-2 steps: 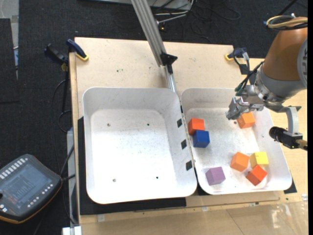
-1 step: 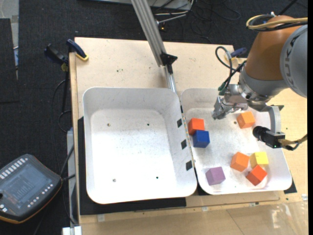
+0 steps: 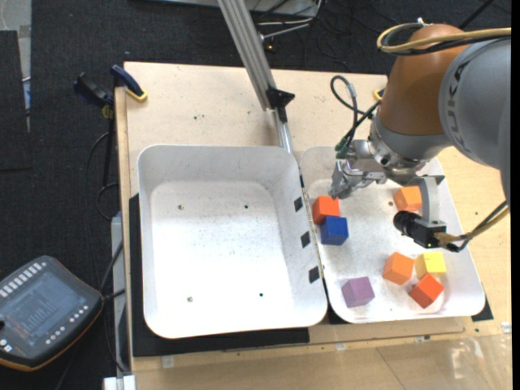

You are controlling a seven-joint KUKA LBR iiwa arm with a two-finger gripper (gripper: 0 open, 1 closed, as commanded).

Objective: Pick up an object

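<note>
The right bin (image 3: 465, 292) holds several small blocks. An orange-red block (image 3: 327, 208) sits near its left wall, touching a blue block (image 3: 334, 231) just in front of it. A purple block (image 3: 357, 291) lies near the front. An orange block (image 3: 398, 267), a yellow block (image 3: 433, 262) and a red-orange block (image 3: 426, 290) cluster at the front right. Another orange block (image 3: 408, 197) is partly hidden by the arm. My gripper (image 3: 344, 182) hangs low over the bin, just up and right of the orange-red block, with nothing seen in it.
The left bin (image 3: 148, 210) stands beside the right one, sharing a wall with black clips (image 3: 307, 238). A metal pole (image 3: 248, 43) slants down to the bench behind the bins. A teach pendant (image 3: 41, 311) lies at the lower left.
</note>
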